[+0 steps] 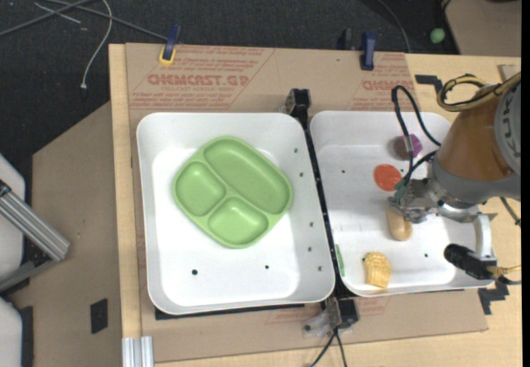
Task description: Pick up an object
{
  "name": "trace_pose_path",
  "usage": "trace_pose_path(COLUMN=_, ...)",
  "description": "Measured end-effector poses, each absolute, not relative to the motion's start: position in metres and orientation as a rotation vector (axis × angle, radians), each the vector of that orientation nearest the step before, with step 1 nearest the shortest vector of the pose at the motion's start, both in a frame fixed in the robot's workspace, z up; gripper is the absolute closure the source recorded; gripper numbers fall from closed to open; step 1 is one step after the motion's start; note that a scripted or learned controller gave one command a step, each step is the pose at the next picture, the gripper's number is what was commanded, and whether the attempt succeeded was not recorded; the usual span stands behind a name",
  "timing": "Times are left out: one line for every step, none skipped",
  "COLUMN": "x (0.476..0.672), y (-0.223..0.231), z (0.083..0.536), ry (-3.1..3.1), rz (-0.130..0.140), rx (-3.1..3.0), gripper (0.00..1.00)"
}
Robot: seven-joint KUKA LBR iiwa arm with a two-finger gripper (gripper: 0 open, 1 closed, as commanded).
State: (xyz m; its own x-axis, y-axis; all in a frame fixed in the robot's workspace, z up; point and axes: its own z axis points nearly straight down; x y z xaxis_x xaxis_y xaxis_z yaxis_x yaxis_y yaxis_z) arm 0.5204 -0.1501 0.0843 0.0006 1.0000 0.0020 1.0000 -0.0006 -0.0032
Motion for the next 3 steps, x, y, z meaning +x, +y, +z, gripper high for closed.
trace_pose_path(x=0.521, y=-0.150, z=0.096, ry=-2.219, rz=-0.002, rx=-2.222, gripper=1.00)
trace_pose_path(x=0.523, y=-0.149, z=0.139, ry=-2.225, rz=-0.004, rx=-2.223, gripper=1.00)
trace_pose_path(x=0.529, y=-0.151, z=0.202, ry=-2.229, rz=-0.006, rx=-2.224, gripper=1.00)
